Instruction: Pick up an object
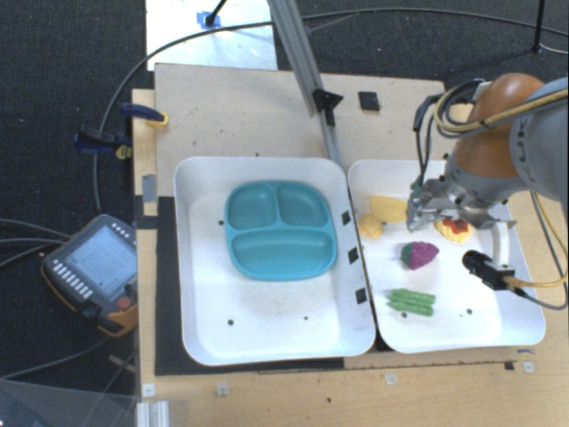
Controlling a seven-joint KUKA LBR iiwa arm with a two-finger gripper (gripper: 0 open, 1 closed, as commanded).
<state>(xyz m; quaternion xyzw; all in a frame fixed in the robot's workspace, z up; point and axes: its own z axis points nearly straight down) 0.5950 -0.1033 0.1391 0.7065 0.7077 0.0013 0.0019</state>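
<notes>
Nearest in my right bin (524, 332) lies the green bean bunch (411, 302), then the purple grape cluster (419, 254), my likely target: light, probably hard, bumpy plastic, best pinched across its middle. Beyond it, my gripper (421, 213) hovers by the yellow wedge (388, 209); whether my fingers are apart I cannot tell.

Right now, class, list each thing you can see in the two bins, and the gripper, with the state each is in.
Teal divided plate: flat in the left bin, compartments bare.
Yellow wedge: lying in the right bin.
Purple grapes: lying loose, untouched.
Green beans: lying flat, apart from the rest.
Red and yellow piece: partly hidden by the arm.
Gripper: low over the right bin, holding nothing visible.
</notes>
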